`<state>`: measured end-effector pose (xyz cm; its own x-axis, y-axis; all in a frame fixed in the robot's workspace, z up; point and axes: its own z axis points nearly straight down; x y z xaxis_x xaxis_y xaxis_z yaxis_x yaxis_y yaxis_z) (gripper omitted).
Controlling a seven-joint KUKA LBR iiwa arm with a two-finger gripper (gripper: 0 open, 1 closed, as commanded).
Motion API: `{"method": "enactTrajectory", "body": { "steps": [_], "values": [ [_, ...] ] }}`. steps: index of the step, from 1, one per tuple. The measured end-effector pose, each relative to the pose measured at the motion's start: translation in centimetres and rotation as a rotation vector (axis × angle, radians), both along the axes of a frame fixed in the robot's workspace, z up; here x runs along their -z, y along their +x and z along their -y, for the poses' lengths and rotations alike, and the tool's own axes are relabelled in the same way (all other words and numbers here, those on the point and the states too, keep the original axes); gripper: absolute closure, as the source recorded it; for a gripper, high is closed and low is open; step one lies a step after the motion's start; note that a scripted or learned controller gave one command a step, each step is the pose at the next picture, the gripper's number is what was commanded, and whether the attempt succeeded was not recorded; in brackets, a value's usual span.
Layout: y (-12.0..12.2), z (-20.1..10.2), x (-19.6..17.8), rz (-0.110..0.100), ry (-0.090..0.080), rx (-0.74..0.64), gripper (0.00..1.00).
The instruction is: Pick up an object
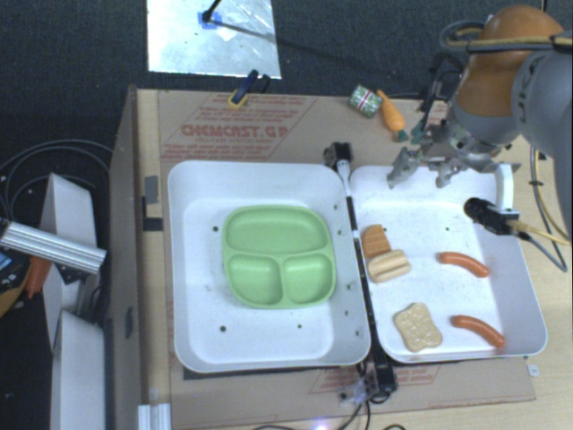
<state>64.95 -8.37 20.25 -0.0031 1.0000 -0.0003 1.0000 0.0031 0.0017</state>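
Observation:
My gripper (419, 173) hangs above the far edge of the right bin (528, 303), its two fingers spread apart with nothing between them. In that bin lie a bread roll with an orange slice (383, 253) by the left wall, a cracker-like toast (418, 326) near the front, one sausage (463, 263) at mid right and a second sausage (477, 330) at the front right. All these lie well in front of the gripper, apart from it.
The left bin (192, 330) holds a green divided plate (278, 255). Behind the bins on the cardboard lie a small green can (365, 99), a carrot (391, 113) and a yellow-black clip (247, 88). Cables and metal parts sit left of the bench.

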Motion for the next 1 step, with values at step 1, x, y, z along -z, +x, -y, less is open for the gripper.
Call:
{"method": "enactTrajectory", "body": {
  "steps": [1],
  "values": [
    [-1.83,0.30,9.13,-0.004,0.000,0.002,0.00]
  ]
}}
